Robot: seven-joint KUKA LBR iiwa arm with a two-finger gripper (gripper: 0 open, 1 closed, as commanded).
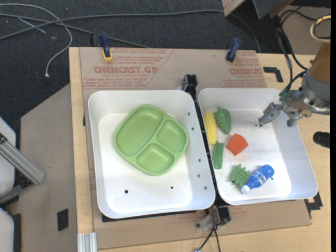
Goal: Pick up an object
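Two shallow white bins are sitting side by side on a cardboard-covered worktop (pixel 157 62), seen from above at a slant. The left bin (pixel 105 193) is holding a green divided plate (pixel 151 139), which is lying near the bin's middle with bare white floor showing all around it, widest toward the near edge.

The right bin (pixel 299 161) is holding the small things, all crowded toward its left wall. A yellow corn cob (pixel 210 127) is lying along that wall, with a knobbly dark green vegetable (pixel 223 120) just beside it toward the far edge. An orange block (pixel 237 144) is sitting near the bin's middle. A slim green pod (pixel 217 155) is lying along the left wall, nearer the front. A spiky green toy (pixel 239 175) and a blue and white bottle (pixel 259 178) are lying together near the front edge, touching or almost touching.

The gripper (pixel 279 115) is reaching in from the worktop's right side and hanging over the far right part of the right bin, well apart from every object. Its jaws are spread, with nothing between them. The white floor beneath and in front of it, along the bin's right wall, is offering open room.
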